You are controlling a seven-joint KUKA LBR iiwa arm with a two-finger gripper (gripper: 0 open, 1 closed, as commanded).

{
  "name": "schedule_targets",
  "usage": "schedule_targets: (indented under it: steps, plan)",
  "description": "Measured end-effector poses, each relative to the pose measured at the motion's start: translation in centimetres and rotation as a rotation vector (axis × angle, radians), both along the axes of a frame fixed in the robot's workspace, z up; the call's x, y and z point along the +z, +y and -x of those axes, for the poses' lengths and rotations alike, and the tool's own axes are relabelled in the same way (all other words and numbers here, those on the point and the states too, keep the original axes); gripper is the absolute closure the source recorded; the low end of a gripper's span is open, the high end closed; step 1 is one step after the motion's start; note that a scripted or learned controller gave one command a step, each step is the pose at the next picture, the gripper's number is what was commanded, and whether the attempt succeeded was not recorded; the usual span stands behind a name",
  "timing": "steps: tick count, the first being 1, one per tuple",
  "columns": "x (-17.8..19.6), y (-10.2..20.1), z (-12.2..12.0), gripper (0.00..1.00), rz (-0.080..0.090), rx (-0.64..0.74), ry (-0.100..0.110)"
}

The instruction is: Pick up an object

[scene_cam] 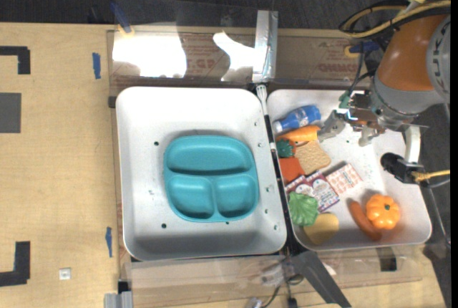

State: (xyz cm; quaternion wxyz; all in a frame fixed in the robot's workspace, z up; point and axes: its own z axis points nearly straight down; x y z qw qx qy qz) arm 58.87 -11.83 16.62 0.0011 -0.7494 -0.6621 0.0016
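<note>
So the right bin (422, 231) is where all the pickable stuff sits, and most of it is bunched along the bin's 9 o'clock side. At about 11 o'clock there's a blue bottle (300, 115) lying on its side, with an orange carrot-looking piece (300, 133) right under it and touching. Below that is a tan cracker (313, 155) with speckles, a small dark green bit (285, 149) at its 9 o'clock, and a red-orange block (291, 169) against the bin wall. A flat printed packet (333, 185) in red and white lies near the middle, tilted. At 7 o'clock a leafy green piece (302, 208) sits on a yellow lump (323, 225). Over at 5 o'clock, apart from the pile, is a little orange pumpkin (381, 211) touching a long red-orange piece (360, 219). The gripper (352, 126) hangs over the bin's 12 o'clock area, just to the 3 o'clock of the bottle, fingers spread with nothing between them, over bare white floor. The pile is crowded, things overlapping and pressed to the wall. The left bin (136, 120) holds a teal divided tray (211, 176) in its middle.
</note>
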Motion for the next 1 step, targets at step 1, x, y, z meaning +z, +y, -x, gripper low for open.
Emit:
schedule_targets:
  steps: [1]
  plan:
    - [-6.82,0.73,1.82,0.00,0.001,0.016,-0.014]
